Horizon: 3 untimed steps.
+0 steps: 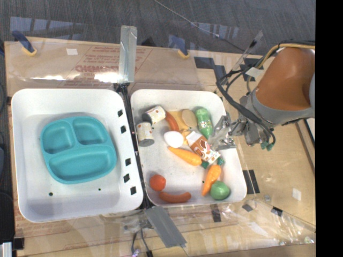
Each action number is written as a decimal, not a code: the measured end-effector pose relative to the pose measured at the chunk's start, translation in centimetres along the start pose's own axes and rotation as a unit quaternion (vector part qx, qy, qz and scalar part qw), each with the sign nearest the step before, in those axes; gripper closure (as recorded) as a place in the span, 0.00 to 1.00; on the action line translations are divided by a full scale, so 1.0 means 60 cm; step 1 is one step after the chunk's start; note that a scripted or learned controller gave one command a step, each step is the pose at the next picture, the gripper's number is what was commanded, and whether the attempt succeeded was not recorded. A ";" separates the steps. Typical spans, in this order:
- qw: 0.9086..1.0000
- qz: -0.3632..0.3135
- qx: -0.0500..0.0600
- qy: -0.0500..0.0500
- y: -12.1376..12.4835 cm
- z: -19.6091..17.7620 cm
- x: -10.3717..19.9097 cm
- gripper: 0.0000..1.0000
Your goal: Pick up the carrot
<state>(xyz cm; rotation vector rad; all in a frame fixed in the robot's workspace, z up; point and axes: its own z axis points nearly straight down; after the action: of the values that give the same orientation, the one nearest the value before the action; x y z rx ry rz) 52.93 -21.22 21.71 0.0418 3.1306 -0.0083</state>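
From above, the approach is in hand: the jaws (pixel 222 134) hover at the right bin's (pixel 140 159) right edge, their spread impossible to tell. The carrot (pixel 211 179) lies near its front-right corner; next, descend over it.

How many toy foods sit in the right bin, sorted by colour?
Orange or red: 5, including the long orange carrot, small carrot, red tomato, red sausage
Green: 2
White or tan: 4
Printed carton: 1
Total: 12

The grey, orange-banded arm (pixel 281 87) reaches in from the right, its gripper (pixel 222 135) lowered.
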 end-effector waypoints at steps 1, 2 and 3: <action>0.945 -0.328 -0.006 0.005 0.005 0.171 0.056 1.00; 0.963 -0.271 0.000 0.000 0.001 -0.029 0.066 1.00; 0.978 -0.208 -0.003 0.003 0.112 -0.033 0.039 1.00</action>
<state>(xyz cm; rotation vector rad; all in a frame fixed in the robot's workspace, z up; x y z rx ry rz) 50.77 -14.46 23.62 -0.6120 3.0788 -0.0010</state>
